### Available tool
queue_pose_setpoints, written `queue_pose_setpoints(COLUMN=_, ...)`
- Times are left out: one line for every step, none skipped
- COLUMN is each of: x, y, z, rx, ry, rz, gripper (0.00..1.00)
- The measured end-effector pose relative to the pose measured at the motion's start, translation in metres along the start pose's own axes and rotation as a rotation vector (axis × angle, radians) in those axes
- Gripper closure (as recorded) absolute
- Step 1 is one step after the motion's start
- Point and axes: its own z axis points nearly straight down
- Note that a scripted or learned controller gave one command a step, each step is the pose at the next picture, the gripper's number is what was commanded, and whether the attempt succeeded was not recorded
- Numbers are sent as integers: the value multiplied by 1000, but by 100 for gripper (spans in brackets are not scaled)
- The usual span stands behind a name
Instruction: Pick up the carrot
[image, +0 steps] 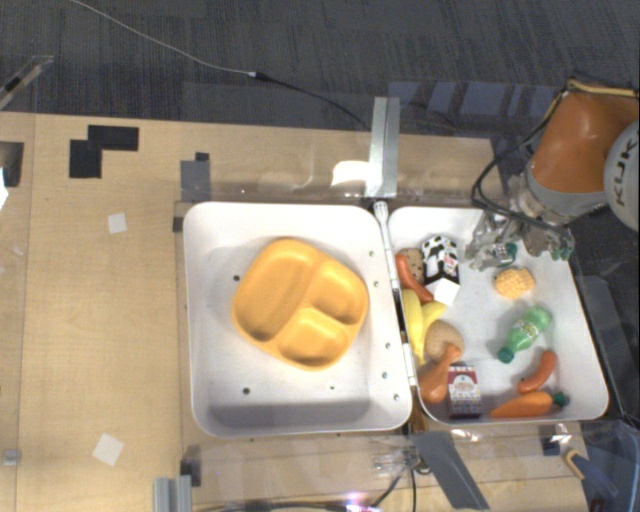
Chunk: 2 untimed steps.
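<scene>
So the carrot (522, 405) is lying flat at the near edge of the right bin (585, 330), next to a small sausage (538, 371) and a green bottle (525, 334). Further back, the gripper (510, 243) hangs over the far end, just above the corn (513, 283). Can't tell its grip state, nothing visibly in it.

The arm (585, 150) reaches in from the right, its end effector (508, 243) pointing down.

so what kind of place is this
Likely a robot lab test bench: a wooden bench bearing two white bins, toy food such as a carrot, and a cable on carpet.
</scene>
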Motion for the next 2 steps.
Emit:
queue_pose_setpoints(x=-1, y=-37, z=-59, rx=2, ry=7, rz=9, gripper=100)
queue_pose_setpoints(x=0, y=-34, z=-56, rx=-2, ry=12, rz=7, gripper=0)
